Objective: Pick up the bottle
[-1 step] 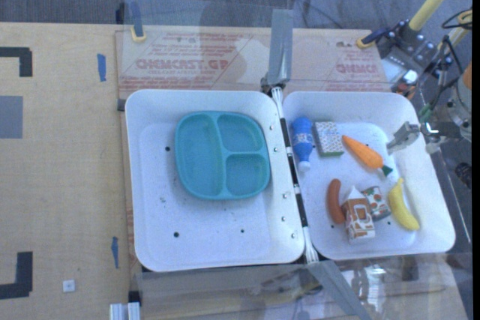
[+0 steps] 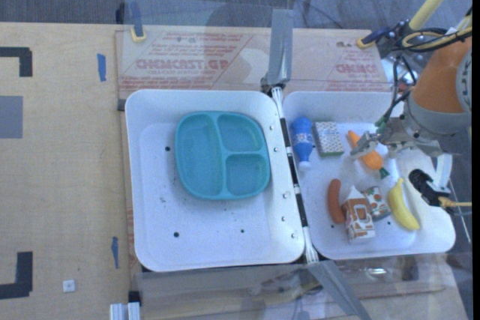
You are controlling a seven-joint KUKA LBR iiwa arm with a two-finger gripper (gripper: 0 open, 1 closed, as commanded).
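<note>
- Your bottle (image 2: 301, 139) lies on its side in the right bin (image 2: 442, 236), hard against that bin's left wall, white cap toward you.
- The wall is the first hazard: you have little room for a finger on that side, so a descent could strike the rim or pinch only one flank.
- Lying flat and round, the bottle will likely roll or slide out if the fingers close off-centre.
- The patterned packet (image 2: 328, 137) sits just beside it on the right; a wide approach could catch that instead.
- The gripper (image 2: 373, 144) hangs well to the right, above the orange piece (image 2: 371, 159); you cannot tell whether it is released or clenched, and nothing shows in it.
- Crossing over, it could drag the sausage (image 2: 334, 201), carton (image 2: 360, 219) or banana (image 2: 403, 206).
- The tray (image 2: 222, 154) in the left bin (image 2: 150, 236) is out of harm's way.
</note>
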